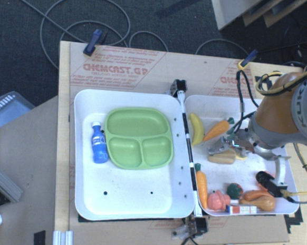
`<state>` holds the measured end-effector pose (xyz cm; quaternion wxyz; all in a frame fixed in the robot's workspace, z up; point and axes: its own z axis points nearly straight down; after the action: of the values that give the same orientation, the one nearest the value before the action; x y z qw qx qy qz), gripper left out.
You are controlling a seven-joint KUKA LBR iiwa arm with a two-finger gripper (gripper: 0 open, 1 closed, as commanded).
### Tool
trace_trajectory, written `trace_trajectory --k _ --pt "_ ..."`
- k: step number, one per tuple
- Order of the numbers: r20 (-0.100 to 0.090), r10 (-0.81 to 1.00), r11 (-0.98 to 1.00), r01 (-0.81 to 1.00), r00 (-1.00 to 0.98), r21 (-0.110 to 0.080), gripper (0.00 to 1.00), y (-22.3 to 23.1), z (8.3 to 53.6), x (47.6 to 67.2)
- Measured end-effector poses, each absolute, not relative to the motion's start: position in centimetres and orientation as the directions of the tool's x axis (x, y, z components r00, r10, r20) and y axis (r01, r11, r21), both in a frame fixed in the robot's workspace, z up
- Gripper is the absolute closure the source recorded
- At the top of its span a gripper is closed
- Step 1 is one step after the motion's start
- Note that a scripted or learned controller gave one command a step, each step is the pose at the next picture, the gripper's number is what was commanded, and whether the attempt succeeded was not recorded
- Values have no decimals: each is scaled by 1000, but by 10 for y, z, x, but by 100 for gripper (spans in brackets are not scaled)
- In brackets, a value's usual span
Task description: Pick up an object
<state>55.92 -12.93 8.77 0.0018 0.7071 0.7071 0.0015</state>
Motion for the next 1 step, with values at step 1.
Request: trace_trajectory --k 1 --pt "-1 1000 1 1000 -1 2 0 -94 201 586"
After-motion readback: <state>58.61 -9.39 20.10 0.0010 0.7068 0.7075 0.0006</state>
